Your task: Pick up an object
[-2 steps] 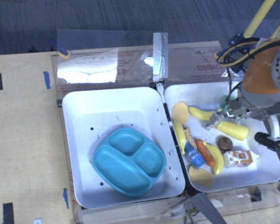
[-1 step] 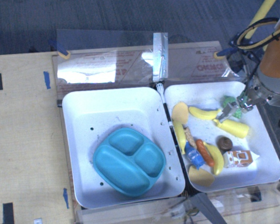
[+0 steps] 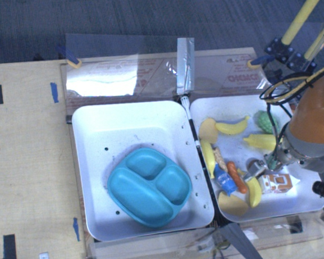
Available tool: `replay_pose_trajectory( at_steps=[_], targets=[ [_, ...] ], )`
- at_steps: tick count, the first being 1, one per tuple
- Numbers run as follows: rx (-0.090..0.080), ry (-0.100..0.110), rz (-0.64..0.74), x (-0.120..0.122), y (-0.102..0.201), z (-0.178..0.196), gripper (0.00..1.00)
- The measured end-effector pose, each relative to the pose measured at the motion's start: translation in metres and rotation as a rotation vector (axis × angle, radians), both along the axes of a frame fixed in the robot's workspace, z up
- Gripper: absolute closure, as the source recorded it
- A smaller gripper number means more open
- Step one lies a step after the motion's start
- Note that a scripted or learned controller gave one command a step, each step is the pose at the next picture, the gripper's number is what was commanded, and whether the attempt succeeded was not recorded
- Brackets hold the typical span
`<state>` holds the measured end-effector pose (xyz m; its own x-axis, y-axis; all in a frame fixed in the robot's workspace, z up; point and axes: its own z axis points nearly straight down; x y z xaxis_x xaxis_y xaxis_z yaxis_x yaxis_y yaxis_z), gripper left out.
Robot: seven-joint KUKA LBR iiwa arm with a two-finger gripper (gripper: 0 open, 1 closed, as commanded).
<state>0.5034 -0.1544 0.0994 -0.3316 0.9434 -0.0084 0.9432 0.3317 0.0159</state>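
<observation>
The hand [image 3: 262, 167] is hovering low in the right bin [image 3: 303, 201]; its grip I cannot tell. At its eleven o'clock, the banana [image 3: 232, 126] is looking light, smooth, curved: take it mid-body.

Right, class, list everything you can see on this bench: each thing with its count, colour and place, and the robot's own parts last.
Left bin: one, white, left of the pair.
Right bin: one, white, beside it on the right.
Divided plate: one, turquoise, three compartments, lying in the left bin.
Banana: one, yellow, top of the right bin.
Green item: one, upper right of the right bin; too blurred to name.
Other toy foods: several, yellow, orange and blue, heaped along the right bin's left side; exact count unclear.
Printed card: one, white and orange, right bin floor.
Arm: one, grey and orange, over the right bin.
Claw: one, low among the toy foods.
</observation>
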Motion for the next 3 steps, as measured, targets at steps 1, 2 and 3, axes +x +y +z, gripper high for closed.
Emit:
replay_pose_trajectory(
  at_steps=[1,2,3],
  targets=[
    [-0.006,0.009,0.222,0.0125,0.0251,-0.0123,0.0],
    [-0.006,0.005,0.221,0.0154,0.0248,-0.0038,1.0],
    [-0.005,0.007,0.221,0.0149,0.025,-0.0045,0.0]
  ],
)
